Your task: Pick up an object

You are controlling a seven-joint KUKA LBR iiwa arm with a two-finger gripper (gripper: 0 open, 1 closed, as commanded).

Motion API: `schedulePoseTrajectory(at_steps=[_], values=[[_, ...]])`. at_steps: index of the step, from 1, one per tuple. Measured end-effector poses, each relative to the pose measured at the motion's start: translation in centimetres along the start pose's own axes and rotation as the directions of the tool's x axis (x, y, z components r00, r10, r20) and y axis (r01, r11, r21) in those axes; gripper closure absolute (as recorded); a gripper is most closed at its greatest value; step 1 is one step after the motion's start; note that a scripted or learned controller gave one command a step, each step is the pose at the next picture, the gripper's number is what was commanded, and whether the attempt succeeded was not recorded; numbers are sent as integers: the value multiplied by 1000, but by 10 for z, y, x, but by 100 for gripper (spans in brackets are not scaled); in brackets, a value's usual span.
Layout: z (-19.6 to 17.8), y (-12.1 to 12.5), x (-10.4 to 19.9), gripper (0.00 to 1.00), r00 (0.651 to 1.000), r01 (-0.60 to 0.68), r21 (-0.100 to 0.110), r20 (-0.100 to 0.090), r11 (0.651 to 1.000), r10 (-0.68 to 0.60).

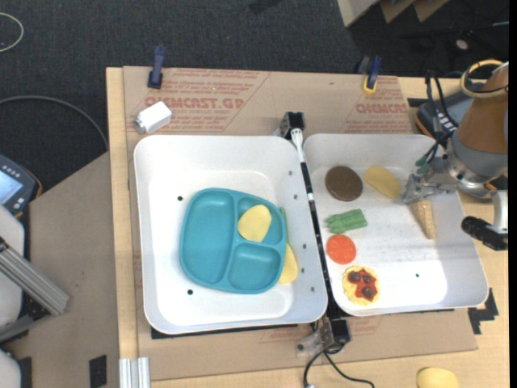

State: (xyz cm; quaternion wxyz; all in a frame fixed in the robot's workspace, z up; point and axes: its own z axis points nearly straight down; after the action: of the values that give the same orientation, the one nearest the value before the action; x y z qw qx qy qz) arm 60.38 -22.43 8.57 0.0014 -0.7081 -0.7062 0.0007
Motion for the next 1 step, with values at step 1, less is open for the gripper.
schedulePoseTrajectory(at_steps=[1], values=[[-15, 66, 2, 100, 1000, 6, -11, 4, 1000, -6]])
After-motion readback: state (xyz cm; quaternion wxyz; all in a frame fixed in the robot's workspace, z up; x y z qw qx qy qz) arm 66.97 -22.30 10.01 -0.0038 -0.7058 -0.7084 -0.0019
